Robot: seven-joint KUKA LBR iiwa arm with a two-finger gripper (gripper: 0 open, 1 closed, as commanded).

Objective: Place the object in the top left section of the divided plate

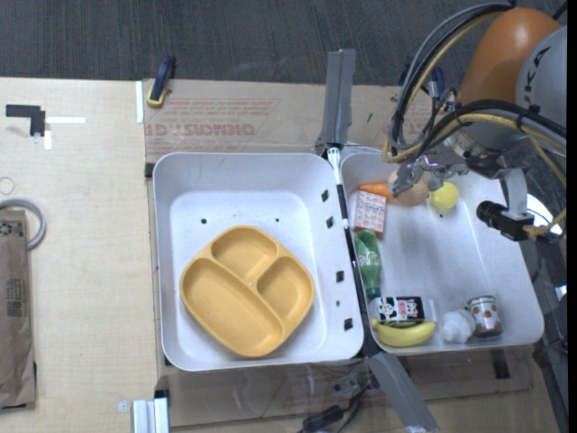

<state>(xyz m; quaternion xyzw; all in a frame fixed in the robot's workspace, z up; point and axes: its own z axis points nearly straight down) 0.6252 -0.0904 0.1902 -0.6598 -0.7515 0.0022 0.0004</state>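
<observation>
You see a light wooden bench [81, 242] bearing two shallow white bins side by side: the left bin [171, 242] and the right bin [523, 305], their inner walls touching. A cardboard sheet [225, 115] with red print lies under their far edge. Note the brown paper bag [13, 305] at the bench's left edge and a blue-and-yellow tool [162, 81] at the cardboard's far corner.

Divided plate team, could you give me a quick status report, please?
Hand low over right bin's far end, near yellow ball. Divided plate in left bin, nothing in its sections. Nothing blocking the plate.
</observation>
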